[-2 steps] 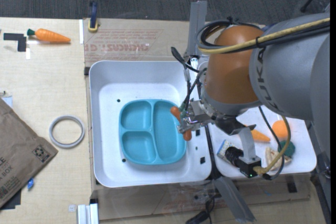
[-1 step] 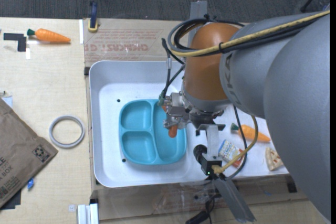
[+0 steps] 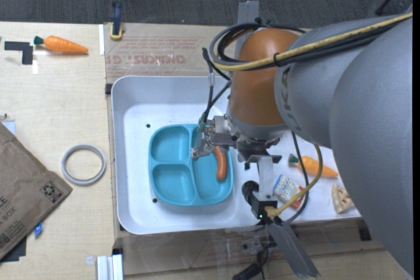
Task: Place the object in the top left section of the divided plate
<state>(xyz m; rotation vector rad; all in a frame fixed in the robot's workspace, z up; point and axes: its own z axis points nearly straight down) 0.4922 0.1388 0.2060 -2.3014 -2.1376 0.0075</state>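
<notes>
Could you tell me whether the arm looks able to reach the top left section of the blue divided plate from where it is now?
Probably yes. The end effector hangs right at the divided plate, beside its top left section, which has nothing lying in it. A sausage rests in the plate's right section, off to the side.

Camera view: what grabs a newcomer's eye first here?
The big grey arm with its orange band fills the right side, reaching down over the white bin. Next comes the bright blue divided plate in that bin, with the gripper at its upper right edge and a hot dog lying in the plate's right section. A toy carrot lies apart on the bench at upper left.
</notes>
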